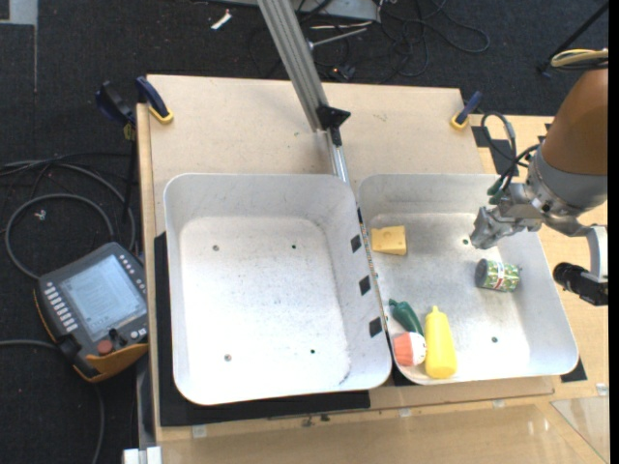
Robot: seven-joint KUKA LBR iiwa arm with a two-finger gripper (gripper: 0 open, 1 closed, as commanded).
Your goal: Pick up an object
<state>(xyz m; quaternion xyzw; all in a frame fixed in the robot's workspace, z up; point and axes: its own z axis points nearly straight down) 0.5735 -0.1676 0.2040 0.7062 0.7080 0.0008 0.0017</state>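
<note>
Right-hand shallow white plastic bin point(542, 356), contents left to right: pale yellow foam block point(390, 240) at rear, yellow squeeze bottle point(440, 343) at front, small green-labelled can point(497, 275) on its side, lying just below and beside the grey two-finger gripper point(486, 235), finger state undeterminable.

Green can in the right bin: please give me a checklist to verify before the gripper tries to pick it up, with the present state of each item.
1. Green can lies on its side in the right bin: ok.
2. Gripper sits just above and left of the can, not yet around it: not ok.
3. Space around the can; yellow bottle and cheese block lie apart from it: ok.
4. Can away from the bin wall: ok.
5. Finger opening: cannot tell.
</note>
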